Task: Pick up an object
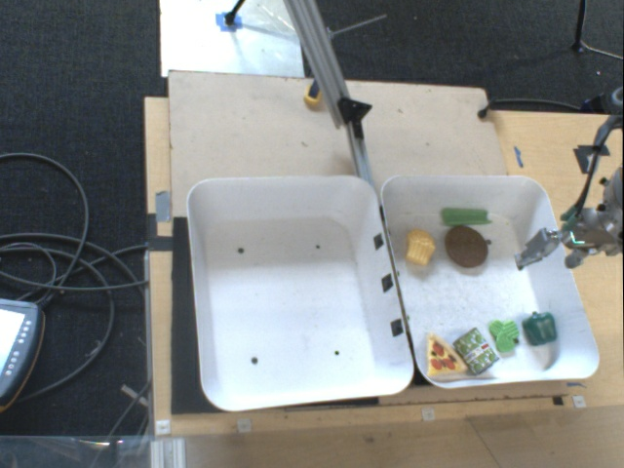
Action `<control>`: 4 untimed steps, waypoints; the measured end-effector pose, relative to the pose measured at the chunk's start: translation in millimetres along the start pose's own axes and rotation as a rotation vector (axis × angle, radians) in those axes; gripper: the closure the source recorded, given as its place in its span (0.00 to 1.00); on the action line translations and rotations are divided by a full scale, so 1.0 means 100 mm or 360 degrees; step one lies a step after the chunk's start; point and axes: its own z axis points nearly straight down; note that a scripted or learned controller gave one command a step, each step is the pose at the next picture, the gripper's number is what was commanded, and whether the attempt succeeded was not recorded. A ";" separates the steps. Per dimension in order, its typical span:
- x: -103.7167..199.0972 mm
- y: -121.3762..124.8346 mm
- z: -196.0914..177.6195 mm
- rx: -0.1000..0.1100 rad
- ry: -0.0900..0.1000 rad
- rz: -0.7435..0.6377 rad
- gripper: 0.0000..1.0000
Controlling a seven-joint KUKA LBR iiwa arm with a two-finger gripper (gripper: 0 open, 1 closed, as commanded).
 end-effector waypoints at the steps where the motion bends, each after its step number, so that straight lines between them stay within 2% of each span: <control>1: 0.00 0.01 -0.02 -0.0006 -0.0002 0.0001 0.00; 3: -0.02 0.08 1.20 0.0003 0.0000 0.0005 0.00; 4: -0.02 0.09 1.40 -0.0002 -0.0001 0.0004 0.00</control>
